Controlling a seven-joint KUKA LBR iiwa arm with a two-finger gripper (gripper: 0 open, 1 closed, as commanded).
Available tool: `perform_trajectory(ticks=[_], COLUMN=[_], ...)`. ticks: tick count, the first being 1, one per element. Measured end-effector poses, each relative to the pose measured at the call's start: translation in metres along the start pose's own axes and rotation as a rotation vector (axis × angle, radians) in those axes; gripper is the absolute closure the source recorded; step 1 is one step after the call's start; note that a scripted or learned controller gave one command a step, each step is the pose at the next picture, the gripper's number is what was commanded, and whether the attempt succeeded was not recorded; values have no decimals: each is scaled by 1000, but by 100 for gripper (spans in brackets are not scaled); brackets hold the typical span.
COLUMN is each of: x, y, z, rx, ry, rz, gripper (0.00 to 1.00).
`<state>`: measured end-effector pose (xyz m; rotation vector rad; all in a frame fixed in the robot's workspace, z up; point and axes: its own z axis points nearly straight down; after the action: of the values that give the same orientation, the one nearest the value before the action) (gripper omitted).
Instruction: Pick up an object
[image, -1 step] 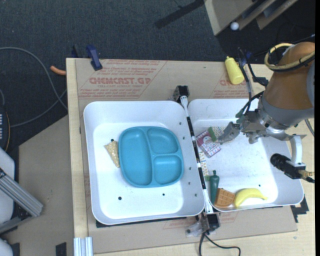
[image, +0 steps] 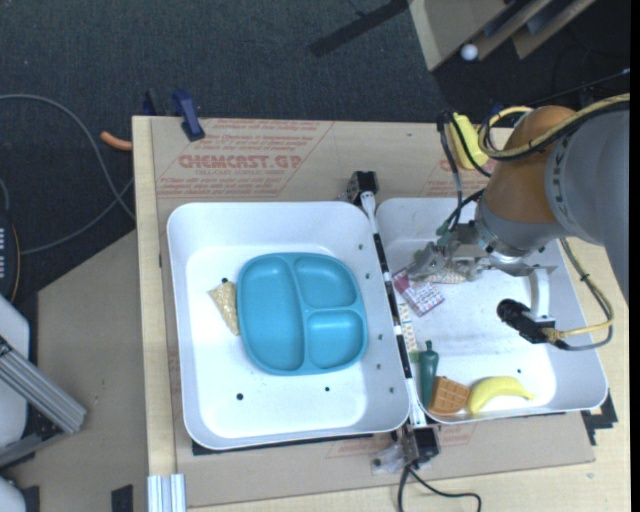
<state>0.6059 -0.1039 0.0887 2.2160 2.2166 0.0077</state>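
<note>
My gripper (image: 440, 264) hangs low over the upper left part of the right bin (image: 575, 385), reaching in from the right under the orange band of the arm (image: 525, 165). Just below and left of it, close to the gripper's tip, a small pink and white packet (image: 424, 297) lies on the bin floor. A yellow banana (image: 497, 393), an orange waffle-like piece (image: 449, 397) and a green bottle-shaped item (image: 427, 366) lie along the bin's front left corner. Nothing shows as held.
The left bin (image: 200, 400) holds a blue divided plate (image: 300, 310) with a tan speckled piece (image: 226, 303) at its left edge. A black part with a yellow cable (image: 525, 320) hangs from the arm over the right bin's middle. Bins sit on a cardboard sheet (image: 240, 155).
</note>
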Motion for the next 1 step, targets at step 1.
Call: perform_trajectory(ticks=[1], x=[1], y=[1], z=[-11], rx=[-3], ry=[1], rz=[0], gripper=[100])
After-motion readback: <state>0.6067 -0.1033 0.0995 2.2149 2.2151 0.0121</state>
